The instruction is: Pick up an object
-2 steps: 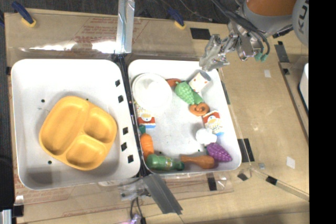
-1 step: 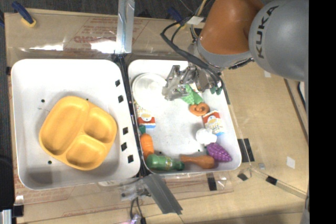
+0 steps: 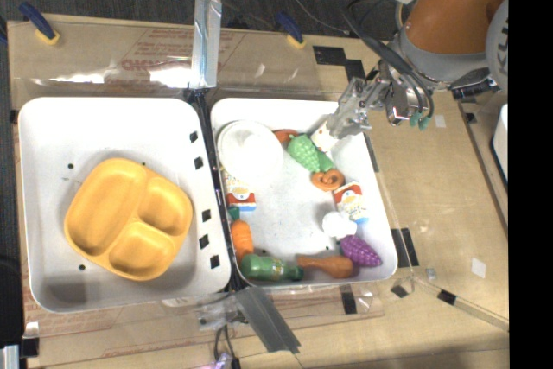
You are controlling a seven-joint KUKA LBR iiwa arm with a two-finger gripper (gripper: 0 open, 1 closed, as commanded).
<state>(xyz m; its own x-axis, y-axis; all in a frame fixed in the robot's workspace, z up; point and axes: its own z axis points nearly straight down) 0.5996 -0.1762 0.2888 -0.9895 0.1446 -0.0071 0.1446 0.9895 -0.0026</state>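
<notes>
down at the near edge of the right bin (image 3: 380, 186) there's a green bottle-looking thing (image 3: 270, 269) lying flat, a brown drumstick (image 3: 327, 264) next to it, and purple grapes (image 3: 360, 251) in the near right corner. a small carrot (image 3: 241, 235) sits along the left wall just above those. a bit further back there's a little carton (image 3: 350, 198) by the right wall and another carton (image 3: 241, 200) by the left wall, then a pretzel (image 3: 327, 180). past that a green corn-ish toy (image 3: 304, 152) and a white bowl (image 3: 251, 148) near the far left corner. the left bin (image 3: 43, 134) has a yellow divided plate (image 3: 128, 217). the gripper (image 3: 341, 122) hangs over the right bin's far right corner, close to the corn, can't tell how it's set.
</notes>
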